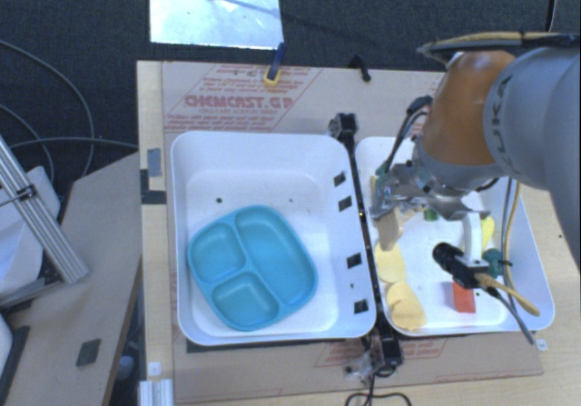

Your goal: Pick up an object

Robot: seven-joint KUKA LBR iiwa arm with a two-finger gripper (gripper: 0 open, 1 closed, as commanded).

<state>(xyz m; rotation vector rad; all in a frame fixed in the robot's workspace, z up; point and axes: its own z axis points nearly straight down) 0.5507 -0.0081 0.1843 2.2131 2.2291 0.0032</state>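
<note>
Down low over the right bin (545,295) with the claw (390,224), hard by the wall shared with the left bin (272,145). Open or closed? Cannot tell from up here, masked by the grey arm (536,113). Nothing seen gripped.

Nearest candidate: pale yellow piece (390,263), directly below the claw toward the front of the bench. Just beside it, maybe touching, too close to call. Looks light, flattish and smooth, like moulded plastic; probably stiff, probably slippery. Flat on the bin floor, so little edge to bite. Best taken across the narrow width, pressing low.

1 more past that: second pale yellow piece (406,309), farther from the claw, up against the front wall. Rounder and fatter, so likely the easier pinch, though liable to roll away.

Off to the view's right of the claw and nearer the front: orange block (463,297). Small, square-sided, rigid by the look of it, flat faces made for a pinch. Clearly apart from the claw, though.

Over the wall, to the view's left of the claw: blue plate (251,265), 3 compartments, lying flat in the left bin. Broad, light, awkward. Rim only, and likely to tip.
</note>
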